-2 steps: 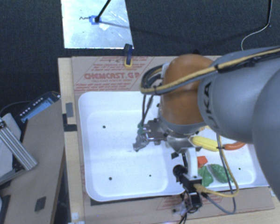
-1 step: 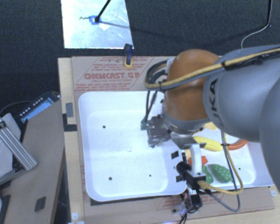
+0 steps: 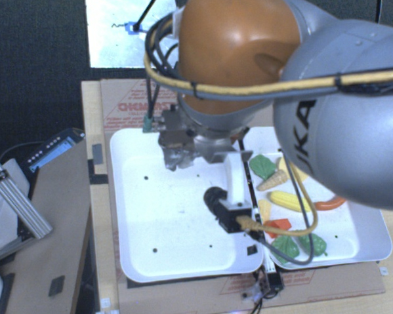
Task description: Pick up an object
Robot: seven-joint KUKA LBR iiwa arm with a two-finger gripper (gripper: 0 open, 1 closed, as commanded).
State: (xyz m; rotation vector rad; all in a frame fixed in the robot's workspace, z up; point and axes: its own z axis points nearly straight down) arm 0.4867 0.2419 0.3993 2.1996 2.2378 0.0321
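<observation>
Small plastic toy foods, green leaf (image 3: 262, 165), yellow banana (image 3: 288, 201), in right bin (image 3: 368, 242), gripper (image 3: 177, 162) over left bin (image 3: 162, 253), grip state impossible to tell.

Illumination even and moderately bright; source appears overhead. The left bin (image 3: 155, 253) reads near-white with mild washout and faint shadow beneath the arm (image 3: 244, 58). Broad soft sheen on the arm's orange band, no hard glare. The arm, nearest the lens, is soft and out of focus. Far background dark. A pale sheet (image 3: 114, 32) at far left is overexposed. Overall image slightly grainy.
</observation>
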